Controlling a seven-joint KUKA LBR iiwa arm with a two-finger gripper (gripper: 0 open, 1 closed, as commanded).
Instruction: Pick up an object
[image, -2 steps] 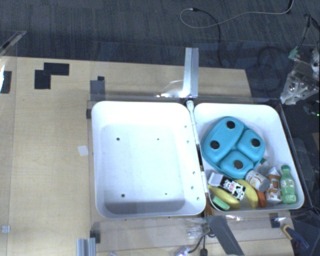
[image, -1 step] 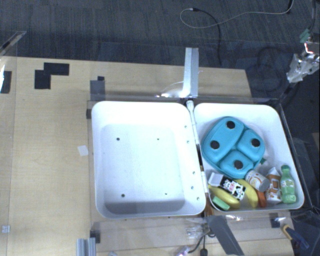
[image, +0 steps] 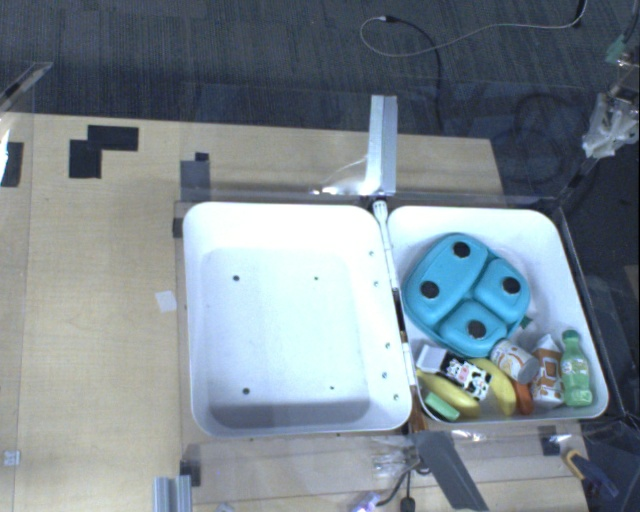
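Two white bins sit side by side: a left bin (image: 280, 320) and a right bin (image: 545, 235). The right one holds one blue three-lobed tray (image: 467, 292), two yellow bananas (image: 452, 395), one green bottle (image: 574, 370), and a few small packaged items too jumbled to count.

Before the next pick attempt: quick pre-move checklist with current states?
1. Targets present in the right bin: ok. The teal block, banana, green bottle and a few small items are there.
2. Largest target unobstructed from above: ok. The teal block has nothing on top of it.
3. Small items separated enough for a clean grasp: not ok. The banana, green bottle and small packages crowd together in the near corner.
4. Objects upright and stable: cannot tell for the small items; the green bottle lies against the bin's right wall.
5. Left bin ready as a drop spot: ok.
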